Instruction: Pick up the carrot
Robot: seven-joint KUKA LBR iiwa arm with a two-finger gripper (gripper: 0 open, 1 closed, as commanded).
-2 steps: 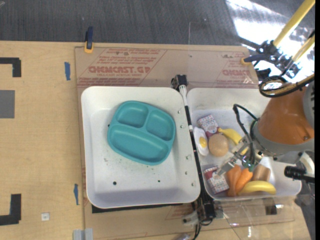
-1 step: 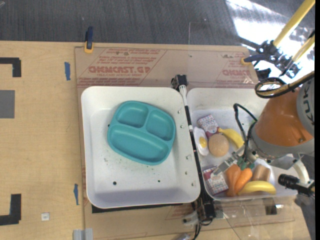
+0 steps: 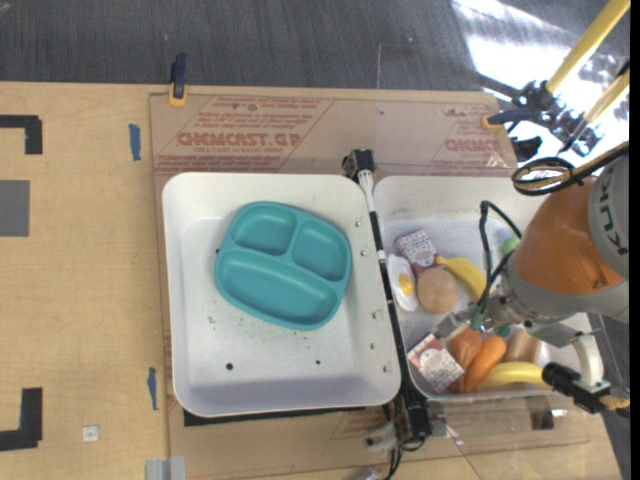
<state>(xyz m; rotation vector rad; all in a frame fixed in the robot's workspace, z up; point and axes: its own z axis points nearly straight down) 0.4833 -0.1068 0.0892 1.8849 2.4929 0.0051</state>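
1. Carrot (image 3: 484, 360) lies in the right bin (image 3: 452, 220), near its front wall, directly below the gripper (image 3: 487, 320). It is orange and tilted, with the narrow end toward the front.

2. The gripper hangs just over the thick end of the carrot. The arm (image 3: 570, 253) covers much of it, so I cannot tell if it is apart or together, and I cannot say it has anything.

3. To do this step well, I think the tool should come straight down on the middle of the carrot and close across the short width, not along the length. The carrot is smooth and tapered, so a grasp near the tip will probably slip.

4. Neighbours are very close. A banana (image 3: 515, 374) touches the carrot in front of the tool, a packet (image 3: 436, 361) lies just to the left of it, and a brown round thing (image 3: 437, 290) is behind and to the left. Another banana (image 3: 462, 270) is behind. There is a risk to catch one of these instead.

5. Farther left of the tool, the left bin (image 3: 190, 298) holds a teal tray (image 3: 283, 264) with three compartments.

6. Both bins stand on a cardboard sheet (image 3: 250, 133) on a wooden bench (image 3: 70, 298). Behind it, the floor (image 3: 250, 18) is dark.
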